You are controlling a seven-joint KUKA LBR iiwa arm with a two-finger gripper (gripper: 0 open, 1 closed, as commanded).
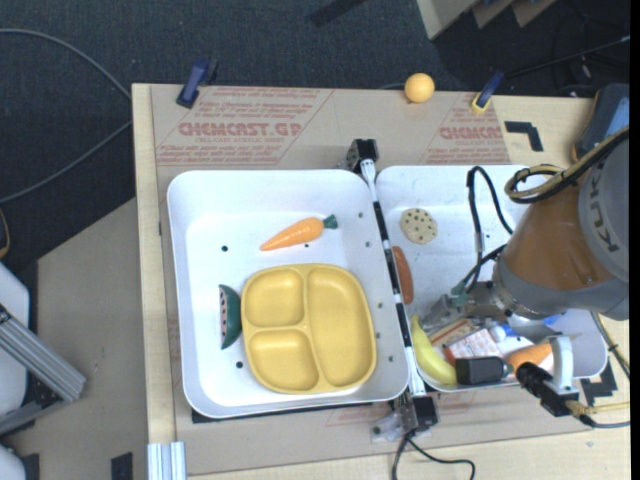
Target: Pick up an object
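My gripper [447, 320] hangs low over the front left part of the right bin [450, 183], with the grey and orange arm reaching in from the right. A yellow banana [430, 358] lies just below and left of it by the bin's left wall. A red and white packet [478, 343] lies right beside the gripper, partly under the wrist. A reddish sausage [402, 273] lies along the left wall above the gripper. A speckled round cookie [419, 225] sits farther back. Nothing shows clearly between the gripper's tips.
The left bin [190, 268] holds an orange carrot [294, 232], a yellow divided plate [306, 326] and a watermelon slice [228, 316]. A small orange ball [419, 87] rests on the bench behind the bins. The arm covers the right bin's right half.
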